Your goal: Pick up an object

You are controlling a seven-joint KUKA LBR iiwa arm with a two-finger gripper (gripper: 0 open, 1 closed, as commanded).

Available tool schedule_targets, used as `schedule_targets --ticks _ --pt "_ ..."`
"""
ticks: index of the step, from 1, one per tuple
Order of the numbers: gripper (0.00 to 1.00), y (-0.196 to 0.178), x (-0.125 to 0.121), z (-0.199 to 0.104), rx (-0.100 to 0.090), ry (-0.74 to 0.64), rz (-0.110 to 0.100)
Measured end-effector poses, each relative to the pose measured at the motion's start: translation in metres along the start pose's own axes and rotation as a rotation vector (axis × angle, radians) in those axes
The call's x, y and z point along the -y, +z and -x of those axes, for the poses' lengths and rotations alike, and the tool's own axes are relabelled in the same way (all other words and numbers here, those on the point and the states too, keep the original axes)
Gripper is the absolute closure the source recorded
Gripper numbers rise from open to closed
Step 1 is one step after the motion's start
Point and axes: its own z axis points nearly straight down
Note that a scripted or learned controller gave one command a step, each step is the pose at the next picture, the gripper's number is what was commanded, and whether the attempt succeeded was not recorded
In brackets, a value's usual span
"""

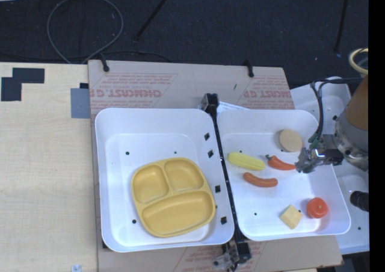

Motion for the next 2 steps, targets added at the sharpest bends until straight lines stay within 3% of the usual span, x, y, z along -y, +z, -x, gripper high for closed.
schedule_targets --ticks 2 --pt "1.00 0.024 -0.007 -0.104 -0.003 -0.003 -0.006"
